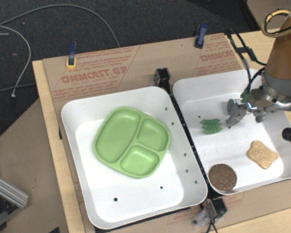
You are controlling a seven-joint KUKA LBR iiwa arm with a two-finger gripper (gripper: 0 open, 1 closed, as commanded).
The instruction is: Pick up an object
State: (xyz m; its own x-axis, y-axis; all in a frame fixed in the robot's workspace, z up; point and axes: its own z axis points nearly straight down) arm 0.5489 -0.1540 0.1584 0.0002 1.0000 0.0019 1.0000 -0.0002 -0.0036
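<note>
In the right bin (pixel 288 175) lie three small items: a green leafy piece (pixel 211 125) near the middle left, a tan biscuit-shaped piece (pixel 263 154) at the lower right, and a round brown disc (pixel 222 176) at the front left corner. My gripper (pixel 232 113) hangs over the right bin just right of the green piece, a short gap apart from it. Its two grey fingers point left and stand open with nothing between them.
The left bin (pixel 82 168) holds a green divided plate (pixel 132 141). A black divider (pixel 183 129) runs between the bins. Cables (pixel 242 50) trail along the right bin's far side, and the arm's body (pixel 289 64) covers its right edge.
</note>
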